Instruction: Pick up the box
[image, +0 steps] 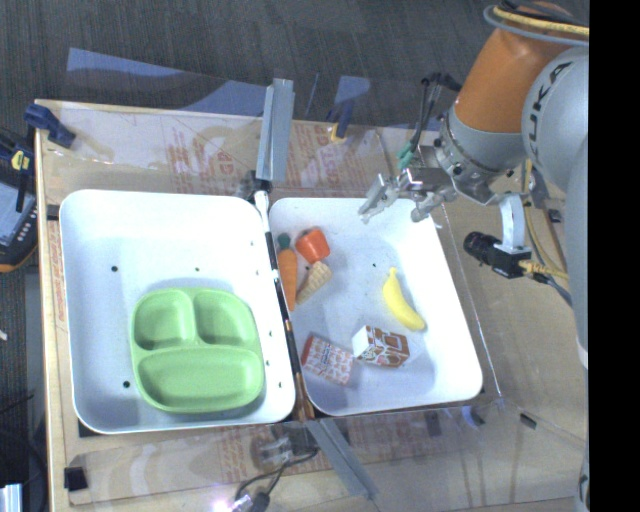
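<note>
1. Box (381, 346): lying in the right bin (455, 330), just below the banana (403, 302), beside a red carton (328, 359).
2. Gripper (403, 198): hovering at the bin's far rim, well apart from the banana, fingers spread, holding nothing.

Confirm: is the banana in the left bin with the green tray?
No, the banana lies in the right bin, while the green divided tray sits alone in the left bin.
</note>
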